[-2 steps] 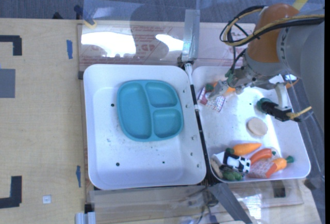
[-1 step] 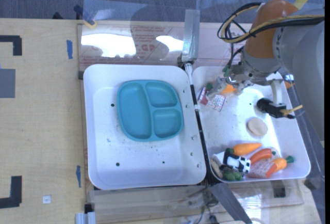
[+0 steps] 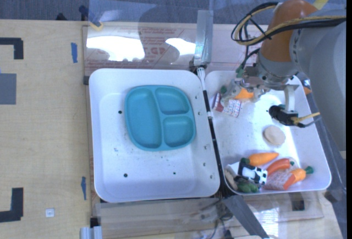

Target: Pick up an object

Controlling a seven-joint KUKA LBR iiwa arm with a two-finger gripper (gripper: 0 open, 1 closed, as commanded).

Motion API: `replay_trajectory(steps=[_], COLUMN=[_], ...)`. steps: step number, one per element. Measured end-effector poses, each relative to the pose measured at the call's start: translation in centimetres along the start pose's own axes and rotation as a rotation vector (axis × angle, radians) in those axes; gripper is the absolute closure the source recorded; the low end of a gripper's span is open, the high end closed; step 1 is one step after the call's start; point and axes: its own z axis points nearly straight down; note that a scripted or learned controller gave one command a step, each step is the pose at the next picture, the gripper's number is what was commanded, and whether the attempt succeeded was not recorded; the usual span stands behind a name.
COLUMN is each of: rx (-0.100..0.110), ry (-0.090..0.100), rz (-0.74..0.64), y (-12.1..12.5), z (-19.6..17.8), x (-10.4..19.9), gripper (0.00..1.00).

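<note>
On the pale wooden surface (image 3: 44,122) sit two white bins; the tool (image 3: 254,88) hangs low in the right bin (image 3: 316,150), whether parted I cannot tell, an orange object (image 3: 244,95) directly beneath it.

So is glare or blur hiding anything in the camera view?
Camera view: bright glare washes the clear panel behind the left bin; the blue plate is evenly lit and crisp; small items under the gripper in the right bin look soft and hard to identify.
</note>
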Motion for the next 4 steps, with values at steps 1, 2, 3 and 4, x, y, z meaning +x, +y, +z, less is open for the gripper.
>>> replay_trajectory(steps=[1,2,3,4], rx=[0.006,-0.028,-0.026,-0.014], ry=[0.001,-0.001,-0.005,-0.008], rz=[0.000,0.041,-0.115,-0.297], y=[-0.1,-1.1,0.3,-5.2], z=[-1.1,-0.7,-10.1,-12.3], x=[0.0,-4.7,5.1,1.0], gripper=[1.00,1.00,1.00,1.00])
